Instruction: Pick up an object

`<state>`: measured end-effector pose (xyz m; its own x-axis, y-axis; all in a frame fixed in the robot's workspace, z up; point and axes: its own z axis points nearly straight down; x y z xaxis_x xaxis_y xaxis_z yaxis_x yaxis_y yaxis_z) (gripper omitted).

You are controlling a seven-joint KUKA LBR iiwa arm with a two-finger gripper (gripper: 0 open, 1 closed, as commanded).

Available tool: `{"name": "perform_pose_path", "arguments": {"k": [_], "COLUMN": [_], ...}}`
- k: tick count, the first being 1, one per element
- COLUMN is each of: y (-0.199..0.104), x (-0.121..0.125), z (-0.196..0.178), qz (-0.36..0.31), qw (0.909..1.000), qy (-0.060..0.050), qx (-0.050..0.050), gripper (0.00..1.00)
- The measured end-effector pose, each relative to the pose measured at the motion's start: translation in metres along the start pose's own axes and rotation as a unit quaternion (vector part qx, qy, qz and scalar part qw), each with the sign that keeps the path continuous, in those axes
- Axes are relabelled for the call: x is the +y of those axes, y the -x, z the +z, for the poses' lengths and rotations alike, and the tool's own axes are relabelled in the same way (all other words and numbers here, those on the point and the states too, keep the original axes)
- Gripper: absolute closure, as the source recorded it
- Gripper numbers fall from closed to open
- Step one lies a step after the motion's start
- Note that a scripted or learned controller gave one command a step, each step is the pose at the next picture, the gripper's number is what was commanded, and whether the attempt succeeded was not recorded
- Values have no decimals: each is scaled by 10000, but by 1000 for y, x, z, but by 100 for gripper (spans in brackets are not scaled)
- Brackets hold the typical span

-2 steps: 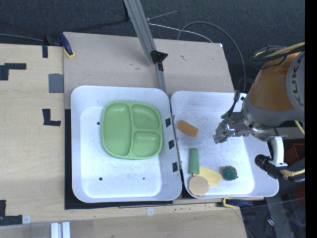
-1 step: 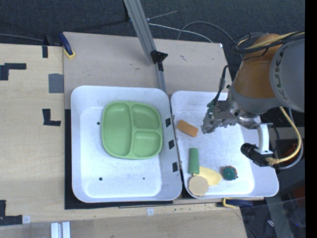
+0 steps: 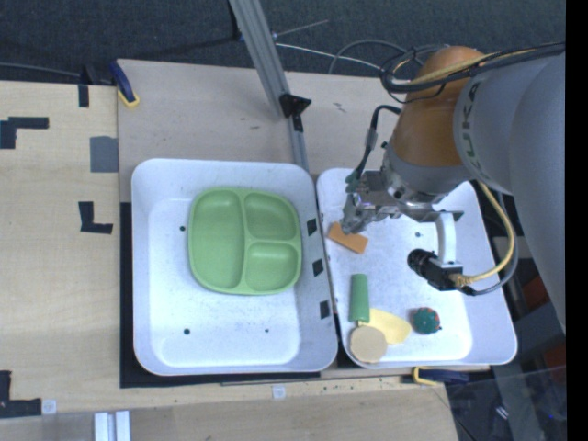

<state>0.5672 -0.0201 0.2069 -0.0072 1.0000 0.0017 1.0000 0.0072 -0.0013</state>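
In the right bin (image 3: 478, 329), my gripper (image 3: 353, 220) hangs low at the bin's upper left, directly over the near end of an orange wedge-shaped block (image 3: 349, 240). Its tips seem to touch or nearly touch the block. Lower in the same bin lie a green cylinder (image 3: 358, 298), a tan round disc (image 3: 369, 343) on a yellow piece (image 3: 393, 325), and a small dark green ball with a red spot (image 3: 424, 320).
A green three-compartment plate (image 3: 245, 241) lies in the left bin (image 3: 165, 329). A slanted metal pole (image 3: 262, 44) rises behind the bins. A black cable fitting (image 3: 430, 268) on the arm hangs over the right bin.
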Motion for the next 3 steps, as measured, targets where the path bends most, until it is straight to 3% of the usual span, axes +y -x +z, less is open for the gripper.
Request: {"name": "perform_pose_path", "arguments": {"k": [2,3], "y": [-101,-117], "x": [48,75], "z": [-13,-23], "qz": [1,18], "qw": [10000,10000], "qy": [11,12], "qx": [2,-5], "gripper": [100,100]}}
